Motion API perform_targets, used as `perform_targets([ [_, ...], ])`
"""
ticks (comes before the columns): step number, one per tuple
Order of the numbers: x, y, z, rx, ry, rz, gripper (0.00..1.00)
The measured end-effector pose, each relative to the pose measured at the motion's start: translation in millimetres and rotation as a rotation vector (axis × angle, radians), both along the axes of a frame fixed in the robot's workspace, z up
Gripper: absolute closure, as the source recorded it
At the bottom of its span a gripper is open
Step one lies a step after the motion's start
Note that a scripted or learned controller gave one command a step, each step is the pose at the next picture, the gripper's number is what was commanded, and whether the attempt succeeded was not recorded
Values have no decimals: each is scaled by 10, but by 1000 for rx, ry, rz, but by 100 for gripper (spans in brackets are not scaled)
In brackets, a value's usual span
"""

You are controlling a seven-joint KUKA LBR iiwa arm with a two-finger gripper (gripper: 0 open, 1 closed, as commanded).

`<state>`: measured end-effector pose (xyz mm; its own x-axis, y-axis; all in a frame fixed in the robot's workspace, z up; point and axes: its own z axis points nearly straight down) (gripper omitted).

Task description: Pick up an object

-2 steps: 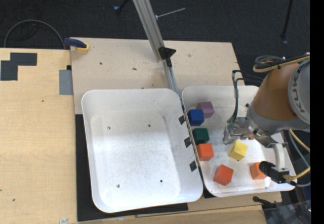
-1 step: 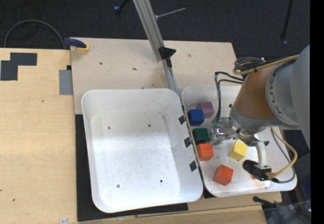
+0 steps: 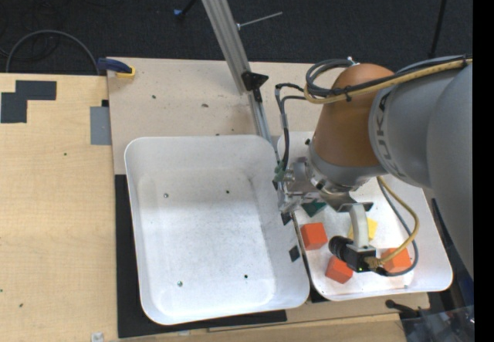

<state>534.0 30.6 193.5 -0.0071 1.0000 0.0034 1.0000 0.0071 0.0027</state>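
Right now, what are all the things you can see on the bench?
left bin: one, white, left half of the bench
right bin: one, white, beside it, under the arm
orange blocks: three, in the right bin
green piece: one, in the right bin by the wrist
yellow piece: one, in the right bin, partly hidden
metal bar: one, silver, slanting up behind the bins
clamp: one, blue and yellow, bench's far left corner
arm: one, grey and orange, over the right bin

A slanted aluminium rail (image 3: pixel 230 43) rises behind the bins, near a blue-and-yellow clamp (image 3: pixel 116 67) on the bench (image 3: pixel 54 178).
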Motion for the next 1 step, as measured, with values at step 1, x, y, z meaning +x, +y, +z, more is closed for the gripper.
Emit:
perform_targets([
  [1,-172,-571,1902,-4,-4,-5,100],
])
